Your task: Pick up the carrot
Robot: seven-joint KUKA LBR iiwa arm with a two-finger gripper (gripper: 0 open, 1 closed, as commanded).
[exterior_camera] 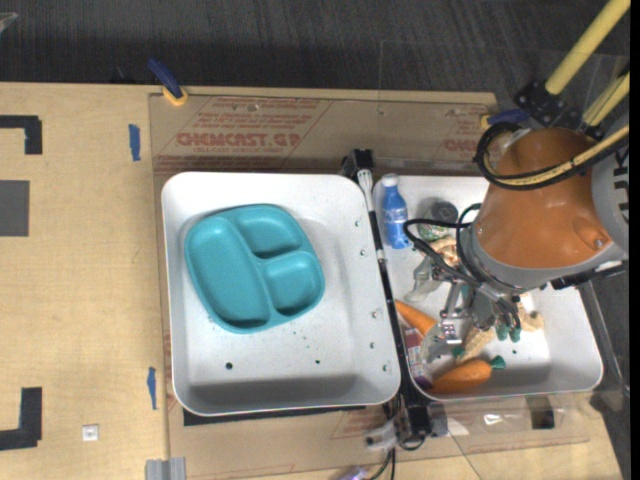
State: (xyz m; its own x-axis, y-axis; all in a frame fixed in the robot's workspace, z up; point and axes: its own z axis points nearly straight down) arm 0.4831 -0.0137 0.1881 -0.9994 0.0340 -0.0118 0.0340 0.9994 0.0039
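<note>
Orange carrot (462, 374) is lying near the front edge of your right bin (575, 368), just below the pincer (462, 330). A second orange piece (414, 318) is sitting near the bin's left wall, and a blue bottle (394, 211) is lying at the back left. Other small clutter is crowding around the pincer, too jumbled to name. Your left bin (200, 368) is carrying a teal divided plate (254, 265). The arm (540, 213) is reaching down steeply from the right, hiding much of the right bin. Whether the pincer is wide or narrow, you cannot tell.
</note>
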